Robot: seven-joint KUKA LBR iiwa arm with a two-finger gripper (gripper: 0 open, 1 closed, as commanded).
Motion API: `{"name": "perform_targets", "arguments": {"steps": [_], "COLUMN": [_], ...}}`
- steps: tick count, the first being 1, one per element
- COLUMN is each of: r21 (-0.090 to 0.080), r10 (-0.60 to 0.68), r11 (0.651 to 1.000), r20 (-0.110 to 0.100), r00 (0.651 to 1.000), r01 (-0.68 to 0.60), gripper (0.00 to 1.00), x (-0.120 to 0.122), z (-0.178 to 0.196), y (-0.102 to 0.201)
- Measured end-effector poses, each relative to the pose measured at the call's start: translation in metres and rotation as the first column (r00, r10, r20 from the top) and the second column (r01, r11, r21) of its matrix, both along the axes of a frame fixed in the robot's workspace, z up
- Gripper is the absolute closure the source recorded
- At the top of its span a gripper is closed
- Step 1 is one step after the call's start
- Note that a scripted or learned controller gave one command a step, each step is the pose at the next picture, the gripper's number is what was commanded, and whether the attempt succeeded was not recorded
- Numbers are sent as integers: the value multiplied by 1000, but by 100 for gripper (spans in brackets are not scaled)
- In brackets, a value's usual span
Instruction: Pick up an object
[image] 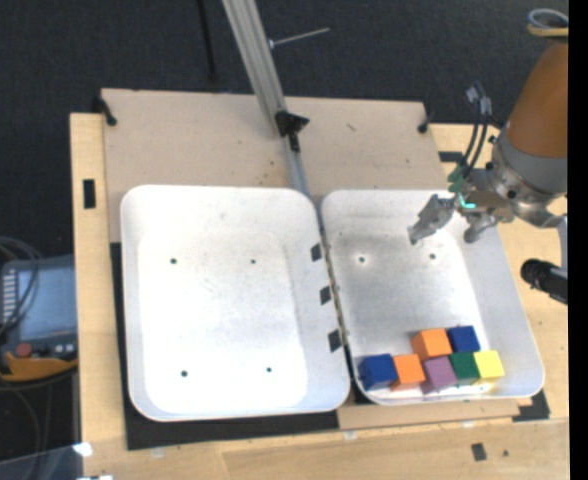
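Observation:
Several coloured blocks lie clustered in the front corner of the right bin [394,288]: a blue block [377,370], an orange block [409,369], a purple block [439,372], a green block [464,366], a yellow block [489,364], with a second orange block [432,342] and a second blue block [463,339] just behind them. My gripper [450,226] hangs over the back right part of that bin, well behind the blocks. It is open and nothing sits between its fingers.
The left bin [224,298] lies beside the right one, with a row of clips [326,293] along the seam between them. A slanted aluminium post [259,58] rises behind the bins. A controller box [29,313] with cables sits off the bench's left edge.

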State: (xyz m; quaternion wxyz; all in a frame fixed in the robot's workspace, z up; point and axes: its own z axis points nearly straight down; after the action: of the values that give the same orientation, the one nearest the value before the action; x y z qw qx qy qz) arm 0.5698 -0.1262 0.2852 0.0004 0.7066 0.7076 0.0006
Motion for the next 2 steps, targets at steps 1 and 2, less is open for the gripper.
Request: {"name": "perform_targets", "arguments": {"steps": [1,2], "r21": [-2,-2], "r10": [-4,-4], "r11": [1000,1000], "r20": [-6,-5], "r00": [1000,1000], "r01": [4,4], "gripper": [0,0], "x": [-6,-14], "z": [-60,-113], "y": [-7,-1]}}
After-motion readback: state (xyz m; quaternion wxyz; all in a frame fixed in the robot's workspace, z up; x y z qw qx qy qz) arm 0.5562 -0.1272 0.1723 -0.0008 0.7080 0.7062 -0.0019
